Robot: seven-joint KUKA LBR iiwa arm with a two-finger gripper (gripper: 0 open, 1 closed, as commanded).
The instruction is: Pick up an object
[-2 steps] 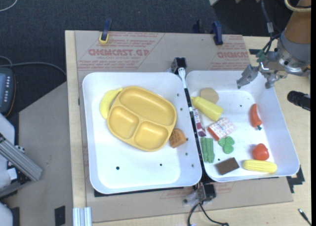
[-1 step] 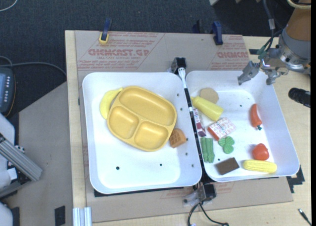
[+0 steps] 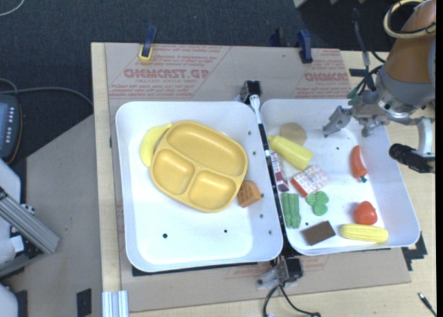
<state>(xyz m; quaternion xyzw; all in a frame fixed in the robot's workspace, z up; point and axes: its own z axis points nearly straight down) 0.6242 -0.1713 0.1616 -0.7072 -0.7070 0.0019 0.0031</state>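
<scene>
From the camera view, my jaws (image 3: 344, 120) hung spread and empty over the right white bin's (image 3: 405, 201) far edge: the approach step. The long yellow plastic corn cob (image 3: 291, 151) lay just left-below them, its axis slanting upper-left to lower-right. Next I needed to descend astride it.

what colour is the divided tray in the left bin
Yellow; the divided tray shows clearly in the camera view.

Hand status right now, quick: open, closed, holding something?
Hand: above the right bin's far edge; whether it is open or closed cannot be told.
</scene>
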